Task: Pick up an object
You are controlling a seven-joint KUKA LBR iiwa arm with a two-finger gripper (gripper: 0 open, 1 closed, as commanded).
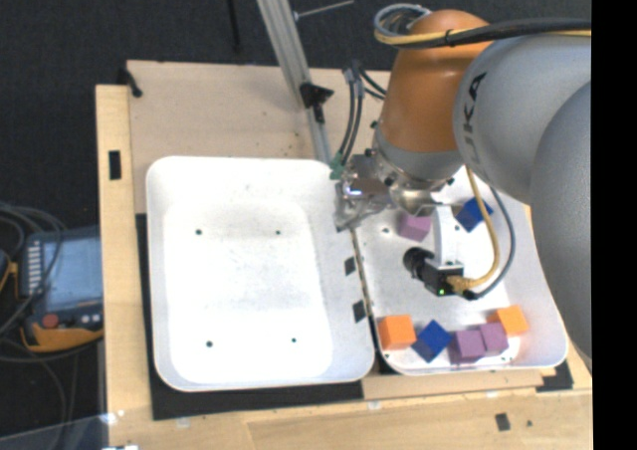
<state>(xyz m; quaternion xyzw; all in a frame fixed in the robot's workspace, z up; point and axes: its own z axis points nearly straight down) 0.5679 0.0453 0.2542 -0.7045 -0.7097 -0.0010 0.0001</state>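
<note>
Gripper (350, 194), open or closed impossible to tell, hangs over the left rim of the right bin (550, 337) beside a purple block (413, 227), where descending could strike the rim and miss.

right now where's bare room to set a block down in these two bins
The left bin is bare wall to wall. In the right bin, only a narrow strip along its left wall, between the hand and the front orange block, looks free. Its front edge is crowded with a row of blocks; the arm covers the back.
</note>
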